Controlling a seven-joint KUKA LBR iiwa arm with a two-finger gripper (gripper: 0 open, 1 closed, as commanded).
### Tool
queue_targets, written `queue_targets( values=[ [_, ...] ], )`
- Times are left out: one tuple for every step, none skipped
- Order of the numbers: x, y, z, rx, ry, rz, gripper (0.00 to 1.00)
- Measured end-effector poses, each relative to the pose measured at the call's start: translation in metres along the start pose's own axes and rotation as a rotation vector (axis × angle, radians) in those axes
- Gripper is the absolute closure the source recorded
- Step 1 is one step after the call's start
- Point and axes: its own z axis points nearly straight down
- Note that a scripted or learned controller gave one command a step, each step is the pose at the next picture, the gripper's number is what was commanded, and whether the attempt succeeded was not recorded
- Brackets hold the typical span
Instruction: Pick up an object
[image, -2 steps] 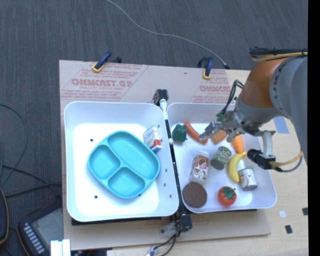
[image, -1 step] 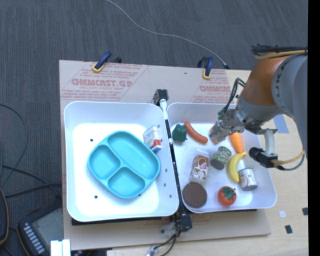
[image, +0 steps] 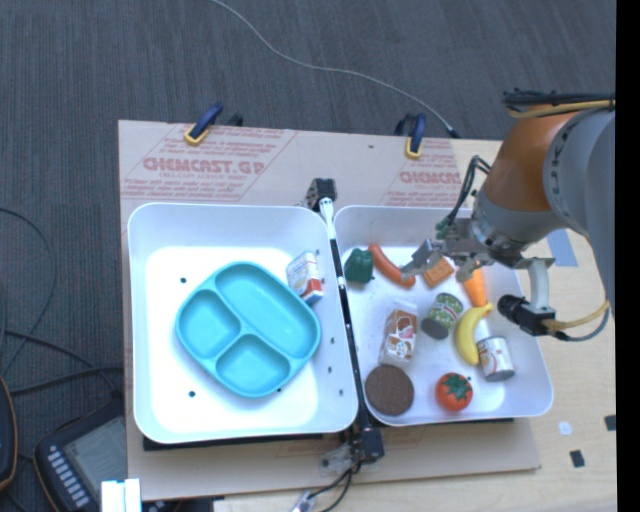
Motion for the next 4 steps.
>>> queue_targets(
  values=[
    [0.030,-0.004,0.061,-0.005,-0.004,0.001,0.00],
    [0.029,-0.003,0.049,-0.009,-0.004,0.001,1.00],
    [0.030,-0.003,0.050,-0.009,-0.004,0.001,0.00],
    [0.030,-0.003,0.040,-0.009,-0.004,0.001,1.00]
  ],
)
